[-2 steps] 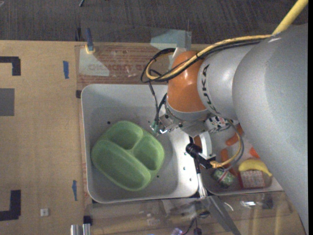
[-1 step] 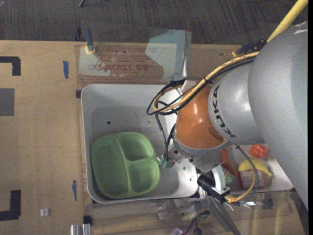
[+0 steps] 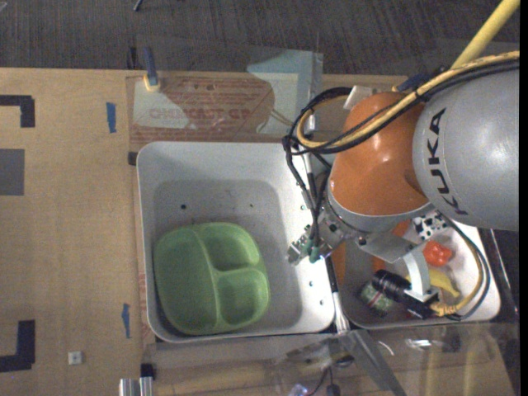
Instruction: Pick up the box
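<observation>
Plainly, the arm reaches in from the right and hangs over the wall between the two bins, its orange band covering much of the right bin. The hand sits low at that wall, just over the right edge of the left bin. Whether it is released or clenched cannot be told, since the wrist hides most of it, and nothing can be seen grasped in it.

A small white box with black spots peeks out from under the arm in the right bin, well apart from the hand. Only a corner of it shows. Just beside it lies an orange thing, and a yellow thing lies nearer the front wall.

A green divided plate lies flat in the left bin, toward its front left corner. Both bins rest on a pale wooden surface.
</observation>
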{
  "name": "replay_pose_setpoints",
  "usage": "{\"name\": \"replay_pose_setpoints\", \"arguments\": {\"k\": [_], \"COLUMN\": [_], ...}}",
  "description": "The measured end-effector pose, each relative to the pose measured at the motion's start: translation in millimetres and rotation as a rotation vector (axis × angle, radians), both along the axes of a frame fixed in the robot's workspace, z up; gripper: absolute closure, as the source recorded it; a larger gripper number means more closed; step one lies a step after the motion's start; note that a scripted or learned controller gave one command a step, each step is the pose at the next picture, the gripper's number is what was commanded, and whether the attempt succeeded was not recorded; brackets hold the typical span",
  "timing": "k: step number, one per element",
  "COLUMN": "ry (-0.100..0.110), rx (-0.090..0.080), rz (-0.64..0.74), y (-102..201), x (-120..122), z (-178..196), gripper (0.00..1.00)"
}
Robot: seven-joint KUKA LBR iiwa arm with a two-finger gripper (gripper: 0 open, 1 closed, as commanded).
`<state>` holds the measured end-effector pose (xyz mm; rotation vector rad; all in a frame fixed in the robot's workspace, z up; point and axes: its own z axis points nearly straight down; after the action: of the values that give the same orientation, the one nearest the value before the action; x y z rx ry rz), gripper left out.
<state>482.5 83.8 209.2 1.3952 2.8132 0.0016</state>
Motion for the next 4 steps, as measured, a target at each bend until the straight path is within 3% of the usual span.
{"name": "replay_pose_setpoints", "arguments": {"k": [1,4], "ry": [0.000,-0.010], "rx": [0.000,0.002], "rz": [-0.054,-0.053], "y": [43,44], "x": [66,70], "z": [-6,25], "gripper": [1.00,1.00]}}
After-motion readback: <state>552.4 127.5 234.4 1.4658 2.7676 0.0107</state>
